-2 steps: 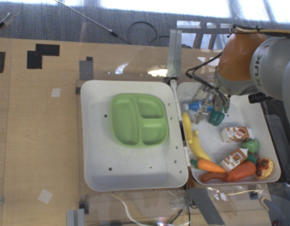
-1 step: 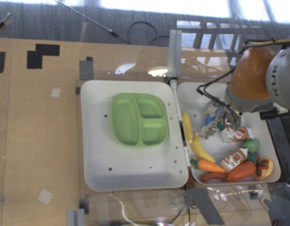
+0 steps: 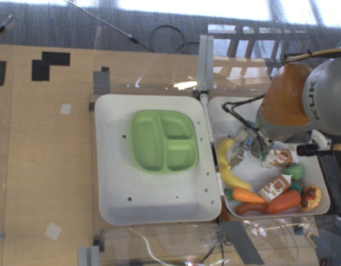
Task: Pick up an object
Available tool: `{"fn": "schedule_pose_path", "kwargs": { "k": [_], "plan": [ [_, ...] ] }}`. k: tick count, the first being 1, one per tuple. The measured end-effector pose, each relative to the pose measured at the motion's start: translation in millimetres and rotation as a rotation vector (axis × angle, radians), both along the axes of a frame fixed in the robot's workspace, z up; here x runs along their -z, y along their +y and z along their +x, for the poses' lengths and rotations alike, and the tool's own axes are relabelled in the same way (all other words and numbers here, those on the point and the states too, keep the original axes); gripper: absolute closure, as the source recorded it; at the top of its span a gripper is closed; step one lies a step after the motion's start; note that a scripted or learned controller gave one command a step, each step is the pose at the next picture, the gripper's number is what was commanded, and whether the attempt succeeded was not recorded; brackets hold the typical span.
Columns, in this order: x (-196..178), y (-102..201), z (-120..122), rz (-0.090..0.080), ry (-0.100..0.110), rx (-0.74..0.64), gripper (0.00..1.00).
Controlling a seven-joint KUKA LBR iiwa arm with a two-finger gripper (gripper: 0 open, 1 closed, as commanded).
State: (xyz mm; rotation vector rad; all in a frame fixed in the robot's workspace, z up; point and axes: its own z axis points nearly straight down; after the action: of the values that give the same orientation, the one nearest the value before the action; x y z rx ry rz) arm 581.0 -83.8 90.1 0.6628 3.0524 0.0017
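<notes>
The jaws [image 3: 241, 153] are seen low in the right bin [image 3: 324, 206], hanging just above the upper part of a banana [image 3: 228, 170]; whether they are wide or narrow cannot be told. The banana lies along that bin's left wall, curving toward a carrot [image 3: 248, 195] and a red pepper [image 3: 282, 201] near the front edge. Two small cartons [image 3: 274, 188] and a green toy [image 3: 295, 171] are found to the right of the jaws. A green divided plate [image 3: 163, 141] rests in the left bin [image 3: 115, 204]. Both bins are carried by a pale wooden bench [image 3: 43, 165], with cables on the grey floor [image 3: 159, 29] behind
</notes>
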Motion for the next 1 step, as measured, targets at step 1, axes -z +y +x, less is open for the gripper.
{"fn": "schedule_pose_path", "kwargs": {
  "k": [1],
  "plan": [
    [-63.9, -54.5, 20.7, 0.001, 0.007, 0.115, 0.00]
  ]
}}
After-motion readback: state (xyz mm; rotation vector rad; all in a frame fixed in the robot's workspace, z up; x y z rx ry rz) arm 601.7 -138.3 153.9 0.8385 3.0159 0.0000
